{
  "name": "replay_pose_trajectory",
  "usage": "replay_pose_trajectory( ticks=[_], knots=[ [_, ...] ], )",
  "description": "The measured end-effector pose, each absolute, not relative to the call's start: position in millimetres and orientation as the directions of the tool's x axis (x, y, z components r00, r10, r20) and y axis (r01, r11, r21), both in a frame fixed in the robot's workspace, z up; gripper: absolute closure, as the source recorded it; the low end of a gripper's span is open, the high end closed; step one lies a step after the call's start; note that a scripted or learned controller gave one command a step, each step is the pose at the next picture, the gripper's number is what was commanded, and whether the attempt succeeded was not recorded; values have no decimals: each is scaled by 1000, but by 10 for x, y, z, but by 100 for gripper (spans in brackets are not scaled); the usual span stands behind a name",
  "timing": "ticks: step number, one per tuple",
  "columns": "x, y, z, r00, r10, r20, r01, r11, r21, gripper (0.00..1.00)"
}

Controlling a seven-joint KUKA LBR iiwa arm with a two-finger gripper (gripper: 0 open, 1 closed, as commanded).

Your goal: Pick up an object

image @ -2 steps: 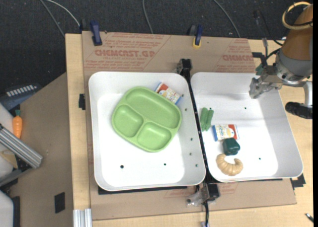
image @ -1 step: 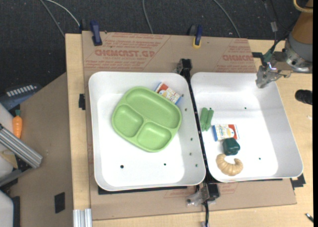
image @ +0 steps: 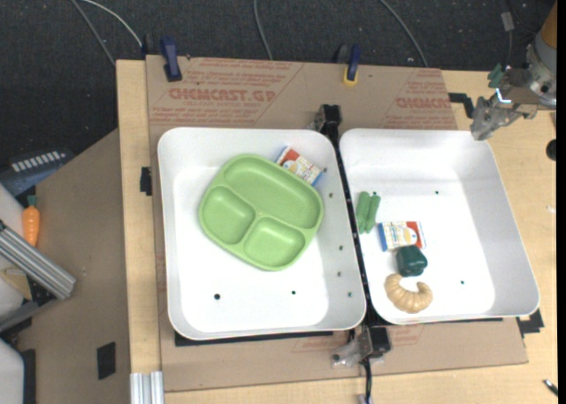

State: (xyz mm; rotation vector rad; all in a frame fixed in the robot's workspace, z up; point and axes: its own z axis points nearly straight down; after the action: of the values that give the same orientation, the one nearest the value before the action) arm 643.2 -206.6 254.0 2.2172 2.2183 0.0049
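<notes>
The gripper is hanging past the far right corner of the right bin, outside its rim; whether it is wide or narrow I cannot tell, and nothing is showing in its grasp; so the pick is, by my reading, not yet begun.

The candidates are lying untouched: in the right bin, near its left edge, a green pod-like piece is resting; just beside it toward the near edge a small blue and white box is lying, with a dark green block touching its near side, and a tan croissant-shaped toy is curling just beyond that, close to the near edge.

In the left bin a green divided plate is sitting toward the middle, partly covering a small printed carton at its far right side.

Everything is remaining: travelling in over a bin, descending, closing, lifting.
</notes>
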Motion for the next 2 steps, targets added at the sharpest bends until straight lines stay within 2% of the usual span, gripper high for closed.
replay_pose_trajectory(
  ticks=[2],
  knots=[
    [6318,-942,2633,-5,1000,1,1000,5,1,100]
  ],
)
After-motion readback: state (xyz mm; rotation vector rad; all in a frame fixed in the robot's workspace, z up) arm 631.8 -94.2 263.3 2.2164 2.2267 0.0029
